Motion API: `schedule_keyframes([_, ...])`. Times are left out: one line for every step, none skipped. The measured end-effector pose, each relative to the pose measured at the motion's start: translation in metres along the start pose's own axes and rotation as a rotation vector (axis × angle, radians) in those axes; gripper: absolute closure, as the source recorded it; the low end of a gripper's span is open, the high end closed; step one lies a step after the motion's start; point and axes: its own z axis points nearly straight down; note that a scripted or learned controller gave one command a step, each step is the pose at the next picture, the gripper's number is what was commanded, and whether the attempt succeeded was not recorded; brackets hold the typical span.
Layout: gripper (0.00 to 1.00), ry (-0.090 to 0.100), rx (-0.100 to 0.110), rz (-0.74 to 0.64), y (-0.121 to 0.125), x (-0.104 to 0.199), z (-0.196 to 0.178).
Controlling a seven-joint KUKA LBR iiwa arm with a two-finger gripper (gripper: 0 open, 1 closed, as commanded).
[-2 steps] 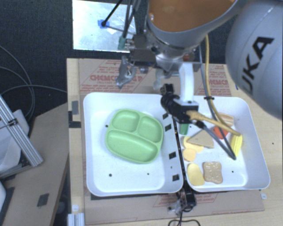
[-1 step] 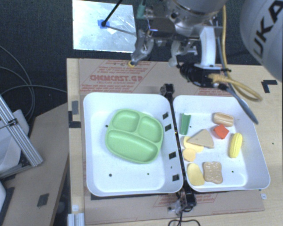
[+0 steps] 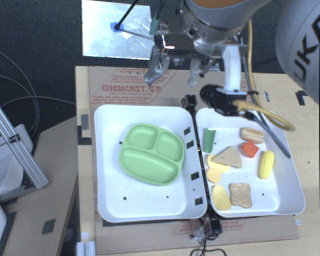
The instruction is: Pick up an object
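While our claw [image 3: 172, 75] hangs spread and seemingly bare above the bins' far edge, nothing is picked yet; the toy foods, corn cob [image 3: 266, 164] included, lie in the right bin [image 3: 292, 200].

My claw [image 3: 172, 75] is bare silvery metal, two slim fingers hanging from a cluttered block of brackets, bolts and small fittings. One tiny red light glows on that block, near a green fitting. Above it my wrist widens into a smooth grey collar, topped by an orange band [image 3: 220, 4]. A white post drops from my wrist to a black housing, where a yellow cable [image 3: 260, 111] loops away. My big grey link at far right carries dark lettering.
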Motion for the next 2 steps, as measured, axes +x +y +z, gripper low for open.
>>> schedule_keyframes([0.00, -0.006, 0.017, -0.003, -0.051, 0.022, 0.156])
schedule_keyframes([0.00, -0.006, 0.013, 0.005, -0.049, 0.012, 0.287])
